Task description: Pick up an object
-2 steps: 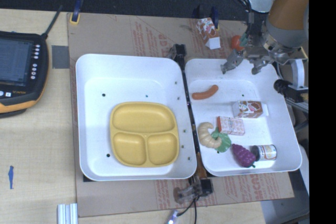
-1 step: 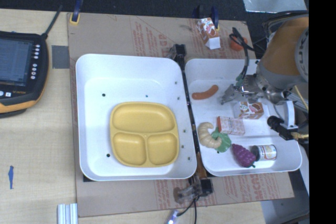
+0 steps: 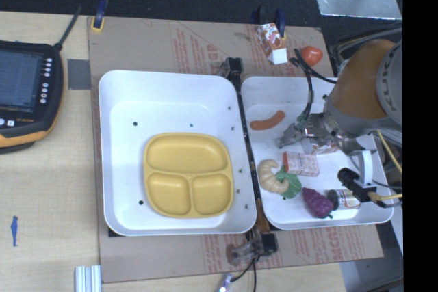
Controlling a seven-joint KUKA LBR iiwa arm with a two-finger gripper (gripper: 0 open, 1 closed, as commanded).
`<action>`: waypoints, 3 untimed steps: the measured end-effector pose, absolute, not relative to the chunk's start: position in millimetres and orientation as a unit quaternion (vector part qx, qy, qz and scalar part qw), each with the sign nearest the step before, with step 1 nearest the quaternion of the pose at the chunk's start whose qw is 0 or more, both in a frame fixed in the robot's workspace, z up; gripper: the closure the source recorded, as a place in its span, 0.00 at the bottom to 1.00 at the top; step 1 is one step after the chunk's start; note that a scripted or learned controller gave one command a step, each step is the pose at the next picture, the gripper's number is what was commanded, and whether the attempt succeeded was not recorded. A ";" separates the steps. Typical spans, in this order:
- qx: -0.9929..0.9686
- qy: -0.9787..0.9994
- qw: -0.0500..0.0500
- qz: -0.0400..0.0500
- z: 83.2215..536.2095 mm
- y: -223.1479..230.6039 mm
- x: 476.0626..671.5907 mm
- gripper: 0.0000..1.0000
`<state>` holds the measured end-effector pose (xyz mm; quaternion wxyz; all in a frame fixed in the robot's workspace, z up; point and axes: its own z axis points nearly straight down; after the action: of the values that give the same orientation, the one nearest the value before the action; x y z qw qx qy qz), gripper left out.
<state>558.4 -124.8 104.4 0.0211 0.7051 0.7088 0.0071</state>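
Observation:
My gripper (image 3: 306, 137) hangs low over the middle of the right bin (image 3: 274, 88), on the grey arm with its orange band reaching in from the right. Just below it lies a red and white packet (image 3: 302, 164). A reddish sausage (image 3: 267, 121) lies to its upper left. Toward the bin's front are a pale croissant-like piece (image 3: 269, 176), a green leafy piece (image 3: 291, 185) touching it, and a purple piece (image 3: 316, 202). Nothing shows as held.
The left bin (image 3: 137, 92) holds a yellow divided plate (image 3: 188, 174). Behind the right bin, on the cardboard, stand a small carton (image 3: 272, 42) and a red round thing (image 3: 311, 55). An orange-edged control tablet (image 3: 24, 92) lies at the far left.

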 end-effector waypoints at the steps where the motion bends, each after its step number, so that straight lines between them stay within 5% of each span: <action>1: 0.704 0.709 0.021 0.010 104.6 -101.6 534.0 0.00; 3: 0.705 0.709 0.018 0.008 103.4 -99.5 521.2 0.00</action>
<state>521.2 -99.5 103.4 0.0184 0.7048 0.7091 0.0078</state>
